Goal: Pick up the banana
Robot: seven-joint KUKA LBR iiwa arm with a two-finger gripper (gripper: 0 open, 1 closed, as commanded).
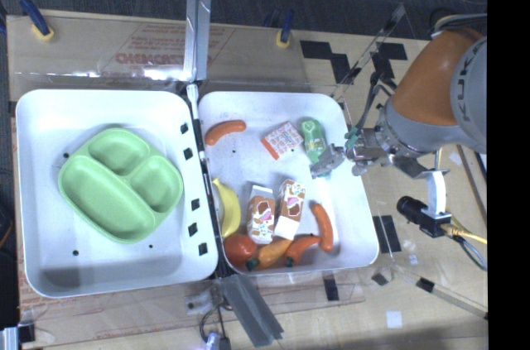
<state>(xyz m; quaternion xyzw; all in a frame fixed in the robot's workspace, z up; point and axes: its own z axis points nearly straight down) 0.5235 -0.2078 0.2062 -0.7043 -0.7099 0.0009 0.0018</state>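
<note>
Filling the left half of the frame, the left bin carries a green divided plate lying at a slant toward its middle left; a row of black clips runs down the seam where it meets the right bin, and a grey metal bar stands above that seam at the upper centre; just right of the seam, against the right bin's left wall in the lower centre of the frame, lies the banana, curved and yellow, with a red tomato touching its lower end; above it, near the bin's upper left, sits a sausage; toward the middle come two upright snack packets side by side, an orange carrot below them and a second sausage to their right; higher up lie a red-and-white packet and a green bottle; at the bin's right edge, well apart from the banana, hovers the gripper, its fingers holding nothing, though whether they are spread or closed I cannot tell; the arm with its orange band occupies the upper right of the frame.
</note>
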